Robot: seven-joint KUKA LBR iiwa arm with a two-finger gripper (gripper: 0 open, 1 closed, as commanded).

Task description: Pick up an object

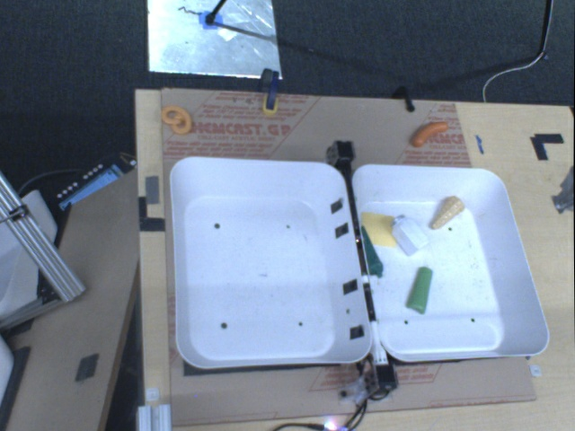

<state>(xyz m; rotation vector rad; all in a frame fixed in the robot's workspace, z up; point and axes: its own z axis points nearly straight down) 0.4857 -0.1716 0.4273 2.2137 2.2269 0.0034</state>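
Two white bins side by side on table (225,119). Right bin (517,268) holds green block (419,289) near centre, lying lengthwise; yellow piece (378,230) at left wall, white block (410,236) touching its right edge; dark green piece (371,258) just below yellow, against divider; tan cone (446,212) upper right, apart from rest. Left bin (256,268) beside it. On table beyond bins: orange sausage (429,134), pretzel (177,119). Small grey part of arm (565,192) at right edge; claw state: cannot tell.
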